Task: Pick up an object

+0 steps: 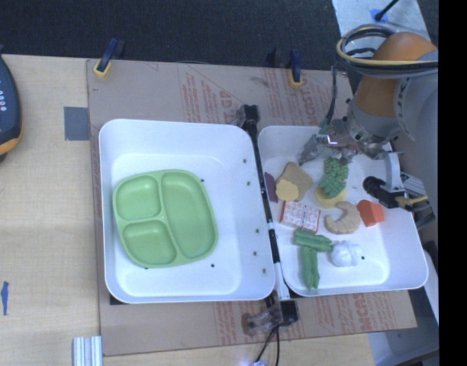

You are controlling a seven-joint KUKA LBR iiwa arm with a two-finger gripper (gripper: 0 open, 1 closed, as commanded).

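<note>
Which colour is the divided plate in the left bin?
Light green, seen clearly in the camera view.

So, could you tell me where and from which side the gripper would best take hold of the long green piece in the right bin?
Probably mid-length on the long green piece, coming straight down, fingers closing across its narrow width. It lies flat, running toward the right bin's near edge; a white ball sits close on its right, so grip below that. The gripper is at the bin's far end.

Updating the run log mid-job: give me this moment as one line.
arm: over right bin far edge | gripper: above green toy, nothing seen held | left bin: green divided plate | pick: not yet done
</note>
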